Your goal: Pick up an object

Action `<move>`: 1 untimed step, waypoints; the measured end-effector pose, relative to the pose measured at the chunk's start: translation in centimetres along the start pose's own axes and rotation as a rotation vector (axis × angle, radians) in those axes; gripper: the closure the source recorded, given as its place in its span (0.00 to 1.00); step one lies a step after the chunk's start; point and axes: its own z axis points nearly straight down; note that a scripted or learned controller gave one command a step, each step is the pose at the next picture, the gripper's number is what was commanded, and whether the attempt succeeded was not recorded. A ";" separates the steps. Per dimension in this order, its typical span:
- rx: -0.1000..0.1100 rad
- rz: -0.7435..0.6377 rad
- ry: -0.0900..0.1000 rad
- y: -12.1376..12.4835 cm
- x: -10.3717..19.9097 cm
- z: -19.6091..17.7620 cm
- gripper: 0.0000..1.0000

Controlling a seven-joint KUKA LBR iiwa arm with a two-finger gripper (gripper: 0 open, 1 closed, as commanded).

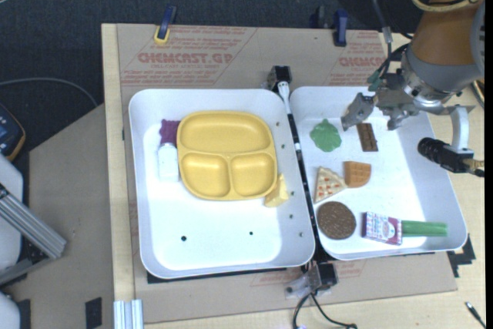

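From where I stand the arm (447, 19) comes in from the right, its orange band above a grey wrist, and hangs over the upper part of the right bin (443, 200). The jaws (379, 110) point down and toward the left; they look spread, one finger (356, 112) near the green toy (326, 135) and the other further right, with nothing between them. Just beneath them lies a small brown bar (367, 137), flat on the bin floor and apart from the fingers as far as I can tell. The green toy sits just left of the bar. Below these are a pizza slice (329, 184) and an orange-brown piece (357, 173) side by side, then a round brown cookie (337, 219) near the front edge, and to its right a pink-and-white packet (381, 228) with a green stick (423, 227) reaching from it toward the right wall. The left bin (216, 250) holds a yellow divided tray (227, 153), upside up, with a white bottle (167, 162) and a purple thing (169, 129) tucked against its left side and a pale yellow scrap (277, 195) at its lower right corner. Both bins rest on a counter (123, 166) covered in printed cardboard, clamped at the far edge.
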 end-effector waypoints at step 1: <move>-0.013 -0.002 -0.002 0.3 0.0 -0.7 0.00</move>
